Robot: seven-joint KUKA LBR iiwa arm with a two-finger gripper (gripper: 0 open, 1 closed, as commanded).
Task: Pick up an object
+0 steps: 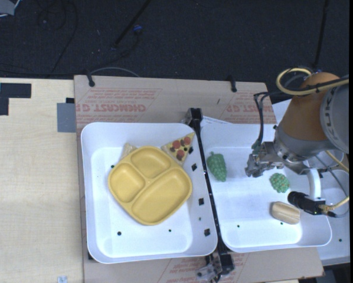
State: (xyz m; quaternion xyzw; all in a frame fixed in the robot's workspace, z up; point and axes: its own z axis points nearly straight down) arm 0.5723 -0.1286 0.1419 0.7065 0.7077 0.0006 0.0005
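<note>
While the grey arm with its orange band (306, 108) reached in from the right side of the camera view, its two-finger gripper (256, 167) hung low over the right-hand shallow white plastic bin (247, 240), in that bin's upper middle part. The dark metal of the gripper was blurred against the bin floor, so I could not tell how it stood, and nothing could be made out in its grasp.

Three loose things lay in that right bin. A bumpy dark-green toy cluster, shaped like a bunch of grapes (217, 166), lay near the bin's left wall, to the left of the gripper and apart from it. A smaller, paler green knobbly lump (279, 183) lay just to the right of and below the gripper, close beside it; whether they touched could not be judged. A tan, rounded block like a small bread roll (284, 212) lay lower, near the bin's right side, with a black cable end just beside it.

The left-hand shallow white bin (100, 234) held a yellow plastic plate with three compartments (150, 184), tilted on a diagonal. A toy pizza slice with red dots (179, 146) lay at the plate's upper right edge, near the black divider between the bins.
</note>
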